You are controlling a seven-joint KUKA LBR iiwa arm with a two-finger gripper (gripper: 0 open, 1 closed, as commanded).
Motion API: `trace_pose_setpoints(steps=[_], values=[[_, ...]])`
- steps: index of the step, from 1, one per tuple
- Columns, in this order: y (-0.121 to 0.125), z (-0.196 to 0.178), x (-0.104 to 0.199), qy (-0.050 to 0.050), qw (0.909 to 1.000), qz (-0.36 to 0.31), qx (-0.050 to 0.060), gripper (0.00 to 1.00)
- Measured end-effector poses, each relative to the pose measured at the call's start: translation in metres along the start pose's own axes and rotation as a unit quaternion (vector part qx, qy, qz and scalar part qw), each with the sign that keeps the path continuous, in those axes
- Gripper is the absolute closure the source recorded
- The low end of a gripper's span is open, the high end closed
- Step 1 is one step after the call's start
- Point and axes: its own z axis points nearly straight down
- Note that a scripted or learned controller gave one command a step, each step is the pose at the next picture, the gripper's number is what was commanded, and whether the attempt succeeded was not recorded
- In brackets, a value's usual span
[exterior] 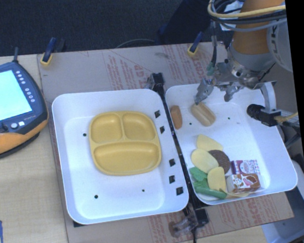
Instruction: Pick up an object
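My gripper [216, 92] hangs over the back of the right bin [265, 148], its two fingers [203, 92] spread open with nothing between them. A tan bread-like roll [203, 113] lies just in front of the left finger, apart from it. A small brown sausage [177, 117] rests at the bin's left wall. At the bin's front lie yellow slices [205, 151], a dark brown disc [220, 159], green pieces [202, 182] and a brown and white packet [246, 175].
The left bin [75, 171] holds a yellow divided plate [125, 142]. A teach pendant with a bright screen [4, 103] lies on the bench at far left. A black fixture [261, 113] sticks in over the right bin's right rim.
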Motion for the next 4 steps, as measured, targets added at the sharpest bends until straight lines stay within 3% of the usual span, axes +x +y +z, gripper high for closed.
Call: trace_pose_setpoints(steps=[1, 2, 4], values=[[0.019, 0.111, -0.012, 0.0, 1.0, -0.001, 0.004, 0.0], [0.021, 0.103, -0.046, -0.001, 1.0, 0.002, -0.002, 0.0], [0.021, 0.104, 0.002, 0.0, 1.0, -0.001, 0.001, 0.0]])
